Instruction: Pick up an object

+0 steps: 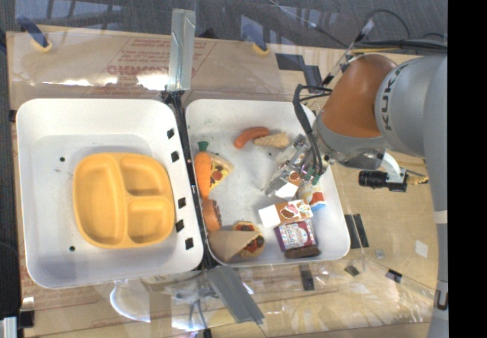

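1. The hand (293, 169) hung low in the right bin (228, 112), near that bin's right wall; whether its fingers were apart or together could not be told, and nothing could be seen between them.
2. Just below it lay a small white card (268, 215) and a little carton with a red and white label (295, 211), its print too small to read.
3. Beside those, toward the bin's near right corner, sat a dark maroon packet (295, 236); its writing was illegible.
4. Up from the hand, toward the far wall, a red sausage (250, 135) lay touching a pale bread-like piece (272, 141).
5. Along the left wall were a carrot (202, 172), a pizza slice (219, 170), and a taco-like wrap (240, 241) at the near left corner.
6. The left bin (46, 119) held a yellow divided tray (123, 198).
7. The grey arm (411, 100) bore "KU" on its shell, the remaining letters cut off.
8. Faint red print showed on the cardboard sheet (137, 62) at the worktop's far edge, unreadable.
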`<state>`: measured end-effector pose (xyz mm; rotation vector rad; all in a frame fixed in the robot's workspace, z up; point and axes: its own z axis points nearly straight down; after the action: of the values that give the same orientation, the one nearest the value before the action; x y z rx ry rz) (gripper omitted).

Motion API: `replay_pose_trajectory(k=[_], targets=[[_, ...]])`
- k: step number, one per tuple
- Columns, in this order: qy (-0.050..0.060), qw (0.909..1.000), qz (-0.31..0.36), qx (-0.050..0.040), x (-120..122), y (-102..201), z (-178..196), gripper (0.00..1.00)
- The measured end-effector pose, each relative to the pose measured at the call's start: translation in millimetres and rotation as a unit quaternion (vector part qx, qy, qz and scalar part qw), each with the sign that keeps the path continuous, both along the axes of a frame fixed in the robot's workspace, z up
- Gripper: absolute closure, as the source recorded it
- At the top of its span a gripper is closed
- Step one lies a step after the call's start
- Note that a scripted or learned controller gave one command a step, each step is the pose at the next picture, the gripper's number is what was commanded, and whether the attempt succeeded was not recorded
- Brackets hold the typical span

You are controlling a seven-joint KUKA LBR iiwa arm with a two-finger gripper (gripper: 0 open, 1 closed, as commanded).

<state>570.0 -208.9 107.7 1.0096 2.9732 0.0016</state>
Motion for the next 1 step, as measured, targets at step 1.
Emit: replay_pose_trajectory(k=[1], targets=[[-0.002, 0.9971, -0.076, 0.0012, 5.3, 1.8, -12.4, 0.0]])
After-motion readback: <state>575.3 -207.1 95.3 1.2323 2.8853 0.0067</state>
